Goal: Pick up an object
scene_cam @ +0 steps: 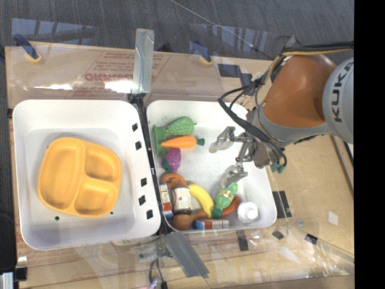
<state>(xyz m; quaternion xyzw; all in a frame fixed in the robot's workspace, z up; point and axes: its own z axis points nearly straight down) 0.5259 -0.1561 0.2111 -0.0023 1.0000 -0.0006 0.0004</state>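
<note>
Presently the gripper (pixel 228 157) hangs over the right bin (pixel 261 188), right of centre, fingers spread with nothing between them. Toy food lies below and left of it: a carrot (pixel 180 142), a banana (pixel 201 198), a white bottle (pixel 247 212). A yellow tray (pixel 79 176) sits in the left bin (pixel 24 161).

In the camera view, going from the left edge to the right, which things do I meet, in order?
Yellow divided plate in the left bin → carrot → banana → white bottle → orange band of the arm.
</note>
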